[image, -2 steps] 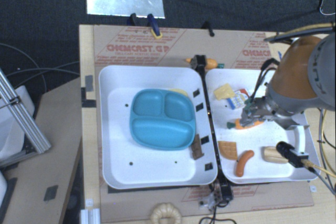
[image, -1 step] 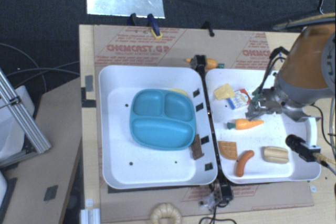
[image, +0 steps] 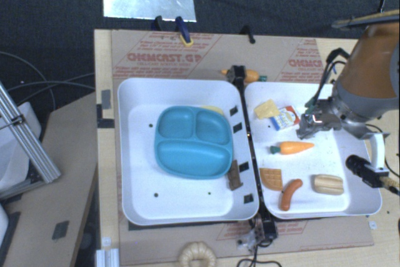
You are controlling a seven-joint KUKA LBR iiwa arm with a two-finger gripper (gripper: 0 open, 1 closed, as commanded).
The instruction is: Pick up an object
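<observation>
The right bin (image: 359,197) holds several toy foods: a yellow cheese wedge (image: 267,109), a small red, white and blue packet (image: 285,118), an orange carrot (image: 294,147), a waffle piece (image: 271,178), a sausage (image: 290,193) and a bread roll (image: 328,184). My gripper (image: 309,126) hangs low over the right bin, just right of the packet and above the carrot's thick end. Nothing shows between its fingers.
The left bin (image: 134,141) holds a blue divided plate (image: 191,141) and a small brown piece (image: 234,176) by its right wall. A yellow item (image: 250,76) lies behind the bins. A braided ring (image: 199,254) sits at the bench front.
</observation>
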